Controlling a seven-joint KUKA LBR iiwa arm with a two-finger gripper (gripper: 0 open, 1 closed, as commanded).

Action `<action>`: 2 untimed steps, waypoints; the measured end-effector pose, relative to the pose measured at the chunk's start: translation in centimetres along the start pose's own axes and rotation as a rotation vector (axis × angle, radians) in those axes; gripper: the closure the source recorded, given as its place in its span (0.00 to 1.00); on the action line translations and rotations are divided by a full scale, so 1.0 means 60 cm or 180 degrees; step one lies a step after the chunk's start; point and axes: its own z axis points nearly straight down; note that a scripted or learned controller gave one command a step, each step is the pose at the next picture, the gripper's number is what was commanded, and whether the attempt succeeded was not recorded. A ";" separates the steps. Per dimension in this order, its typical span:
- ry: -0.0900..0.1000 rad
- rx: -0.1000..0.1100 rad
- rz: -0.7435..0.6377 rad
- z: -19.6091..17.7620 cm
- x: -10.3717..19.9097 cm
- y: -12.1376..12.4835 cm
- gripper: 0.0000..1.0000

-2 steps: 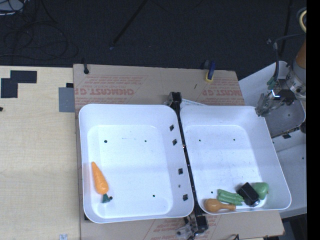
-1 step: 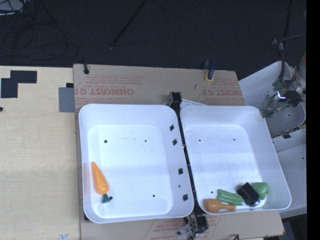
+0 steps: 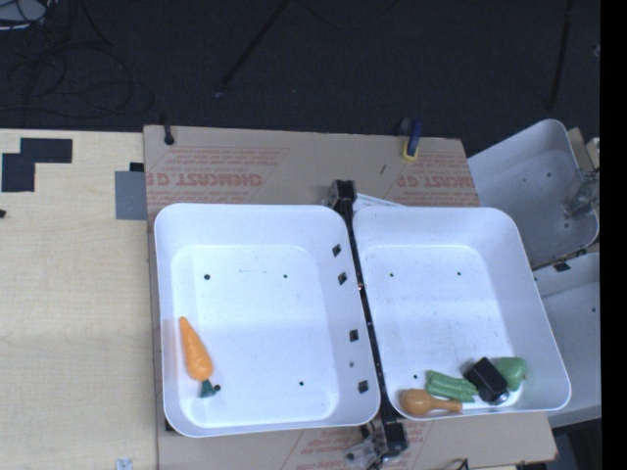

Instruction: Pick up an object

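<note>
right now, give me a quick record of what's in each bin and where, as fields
left bin: one orange carrot toy with a small dark green tip, lying along the left wall near the front corner
right bin: four items bunched in the front right corner
right bin items: orange pear-shaped toy, green pod-like toy, black block, green rounded toy
contact: the black block lies on or against the green toys; exact overlap unclear
surface under bins: cardboard sheet
</note>
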 end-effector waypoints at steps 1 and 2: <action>0.0006 0.0015 -0.0001 -0.033 0.001 -0.057 1.00; 0.0011 0.0026 -0.0007 -0.015 0.003 -0.091 1.00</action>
